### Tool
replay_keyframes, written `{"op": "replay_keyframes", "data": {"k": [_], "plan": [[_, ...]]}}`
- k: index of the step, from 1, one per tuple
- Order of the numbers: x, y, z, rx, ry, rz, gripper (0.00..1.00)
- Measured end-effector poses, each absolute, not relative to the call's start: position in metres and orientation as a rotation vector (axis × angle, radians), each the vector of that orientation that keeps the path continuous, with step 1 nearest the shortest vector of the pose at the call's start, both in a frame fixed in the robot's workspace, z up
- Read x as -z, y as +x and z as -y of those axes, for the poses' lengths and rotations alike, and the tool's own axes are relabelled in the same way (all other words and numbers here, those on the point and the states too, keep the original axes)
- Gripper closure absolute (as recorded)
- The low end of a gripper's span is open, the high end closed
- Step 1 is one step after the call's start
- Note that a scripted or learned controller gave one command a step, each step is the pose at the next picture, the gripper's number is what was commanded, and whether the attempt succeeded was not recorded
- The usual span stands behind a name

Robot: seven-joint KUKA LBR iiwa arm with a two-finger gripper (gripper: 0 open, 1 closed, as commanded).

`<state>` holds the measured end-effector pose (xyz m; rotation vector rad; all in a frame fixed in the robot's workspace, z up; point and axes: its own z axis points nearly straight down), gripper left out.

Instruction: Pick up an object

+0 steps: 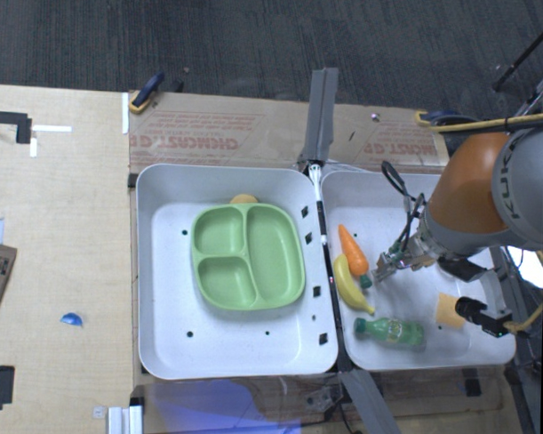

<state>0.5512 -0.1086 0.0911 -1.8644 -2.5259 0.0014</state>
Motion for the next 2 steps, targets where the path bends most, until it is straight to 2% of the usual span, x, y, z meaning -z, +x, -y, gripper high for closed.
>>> {"op": "replay_keyframes", "data": {"k": [1,2], "plan": [[-0.092,0.551,0.114,-0.009,-1.876,2.528,0.0],[-0.093,0.573,0.108,-0.005,-1.947,2.476,0.0]]}}
